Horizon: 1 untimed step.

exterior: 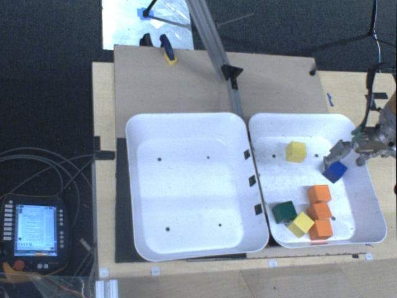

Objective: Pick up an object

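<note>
My gripper (346,157) hangs over the right side of the right bin (366,185), reaching in from the right edge. A blue cube (335,171) lies directly at its lower-left tip, touching or nearly touching it; whether the cube is gripped cannot be made out. A yellow cube (296,151) sits further left in the same bin. Toward the bin's front lie two orange cubes (319,194) (321,229) with a third between them, a dark green cube (285,212) and a second yellow cube (301,224).
The left bin (139,166) stands beside the right one, joined by a middle wall (253,180). A grey pole (211,36) slants across the back of the bench. A control pendant (34,231) with cables lies on the floor at the left.
</note>
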Tool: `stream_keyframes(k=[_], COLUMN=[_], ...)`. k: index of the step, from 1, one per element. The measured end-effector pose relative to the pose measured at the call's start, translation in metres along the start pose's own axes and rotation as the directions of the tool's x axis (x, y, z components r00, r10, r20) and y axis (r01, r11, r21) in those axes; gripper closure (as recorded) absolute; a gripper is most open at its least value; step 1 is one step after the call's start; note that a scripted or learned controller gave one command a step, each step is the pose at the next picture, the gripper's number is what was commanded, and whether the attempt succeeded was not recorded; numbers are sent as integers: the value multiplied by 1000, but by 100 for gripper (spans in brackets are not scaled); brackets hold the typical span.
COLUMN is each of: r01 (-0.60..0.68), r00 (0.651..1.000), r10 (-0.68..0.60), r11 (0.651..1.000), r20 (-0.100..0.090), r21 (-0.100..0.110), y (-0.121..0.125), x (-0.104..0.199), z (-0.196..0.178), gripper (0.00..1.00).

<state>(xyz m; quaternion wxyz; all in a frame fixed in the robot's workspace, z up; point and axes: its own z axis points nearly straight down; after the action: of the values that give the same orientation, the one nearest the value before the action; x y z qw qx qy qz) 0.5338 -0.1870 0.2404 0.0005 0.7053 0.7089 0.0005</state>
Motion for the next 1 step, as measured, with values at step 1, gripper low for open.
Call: stream_keyframes(k=[1], r01=[-1], r00=[1000], r10=[1], r11=[1000], r20=[0], r21=[0], y=[0], x=[0], z=[0], gripper=[0])
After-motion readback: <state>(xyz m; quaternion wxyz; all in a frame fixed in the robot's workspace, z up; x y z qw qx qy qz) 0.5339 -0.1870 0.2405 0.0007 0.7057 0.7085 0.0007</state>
